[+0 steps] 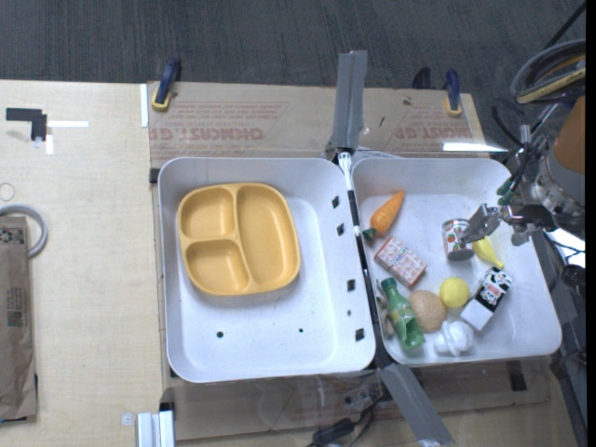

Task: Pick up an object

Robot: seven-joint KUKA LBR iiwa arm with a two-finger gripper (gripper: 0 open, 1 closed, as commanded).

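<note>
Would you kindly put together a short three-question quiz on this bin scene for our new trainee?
1. True or false: the yellow divided plate lies in the left bin.
2. Which lies nearest the gripper? A) toy carrot B) banana C) green bottle
3. Fill in: the plate has ___ compartments.

Key: 1 true; 2 B; 3 three.

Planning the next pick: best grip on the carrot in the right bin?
Grip the carrot across its thick orange middle, coming from straight above. It lies flat and slanted, green top toward the divider, with bare floor on both long sides, so fingers should close across its width.
</note>
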